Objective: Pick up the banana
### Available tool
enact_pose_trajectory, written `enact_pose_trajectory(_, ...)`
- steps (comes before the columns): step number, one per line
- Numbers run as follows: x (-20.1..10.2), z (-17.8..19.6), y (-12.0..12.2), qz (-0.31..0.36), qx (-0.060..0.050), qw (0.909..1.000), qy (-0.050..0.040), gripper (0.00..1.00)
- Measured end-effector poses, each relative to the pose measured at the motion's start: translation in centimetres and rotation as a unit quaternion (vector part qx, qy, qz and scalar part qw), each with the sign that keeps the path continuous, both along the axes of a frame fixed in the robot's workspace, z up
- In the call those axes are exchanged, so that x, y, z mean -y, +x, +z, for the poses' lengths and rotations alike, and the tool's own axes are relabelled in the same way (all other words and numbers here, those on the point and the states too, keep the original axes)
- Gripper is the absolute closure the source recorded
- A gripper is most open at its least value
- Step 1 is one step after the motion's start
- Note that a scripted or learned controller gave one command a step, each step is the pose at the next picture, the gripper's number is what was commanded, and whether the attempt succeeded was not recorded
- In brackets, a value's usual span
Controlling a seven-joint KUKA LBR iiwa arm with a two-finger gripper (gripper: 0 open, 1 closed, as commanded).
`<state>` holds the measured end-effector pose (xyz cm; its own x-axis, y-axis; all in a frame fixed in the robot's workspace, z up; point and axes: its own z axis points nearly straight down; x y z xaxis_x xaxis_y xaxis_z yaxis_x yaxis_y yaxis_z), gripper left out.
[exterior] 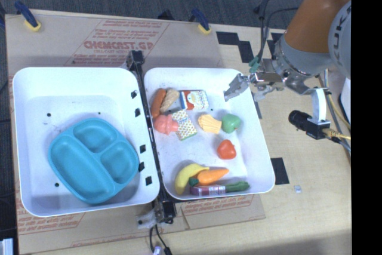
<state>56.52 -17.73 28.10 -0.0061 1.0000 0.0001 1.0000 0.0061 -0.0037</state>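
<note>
Item: banana [186, 174], unpicked, lying at the right bin's [267, 171] near edge against a carrot [212, 175]; my tool [236, 87], empty, fingers apart, hovers over that bin's far right rim.

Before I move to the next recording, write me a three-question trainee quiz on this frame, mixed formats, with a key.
1. True or false: the banana lies in the left bin.
2. Which thing touches the banana? A) the orange carrot B) the blue divided plate C) the red strawberry
3. Fill in: the gripper hovers near the right bin's ____ corner, far from the banana.

Key: 1 false, it lies in the right bin, at the near edge. 2 A. 3 far right.
</note>
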Motion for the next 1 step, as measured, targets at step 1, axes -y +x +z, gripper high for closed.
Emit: enact_pose_trajectory(1,-4.67,-6.93,-6.51,-0.002,-0.001,1.0,0.0005,0.0)
